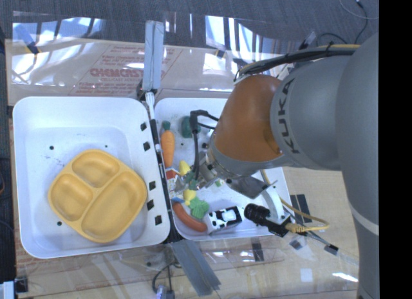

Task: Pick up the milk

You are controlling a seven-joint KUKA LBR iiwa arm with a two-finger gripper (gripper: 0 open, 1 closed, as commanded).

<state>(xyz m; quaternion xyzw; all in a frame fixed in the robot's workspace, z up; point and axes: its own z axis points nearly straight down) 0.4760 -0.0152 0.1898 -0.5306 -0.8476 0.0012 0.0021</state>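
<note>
Down near the front edge of the right bin [270, 230] lies the milk [225, 217], a small carton patterned black and white like a cow, tipped on its side. Touching its left end, a hot dog [190, 219], slanted along the bin floor. Just above that, a green broccoli piece [199, 207], and further up a scatter of small yellow bits [188, 182]. Higher still, against the divider, an orange carrot [168, 147] standing lengthwise, with a dark green piece [187, 126] near the top. Over the middle of this bin, the gripper [205, 174], lowered among the toys above the milk and apart from it, largely hidden under the orange band of the arm [302, 124]; cannot tell whether open or closed. Nothing seen between it and the carton but the broccoli and yellow bits. In the left bin [32, 124], well apart, a yellow divided plate [96, 195] with three compartments, lying flat.
</note>
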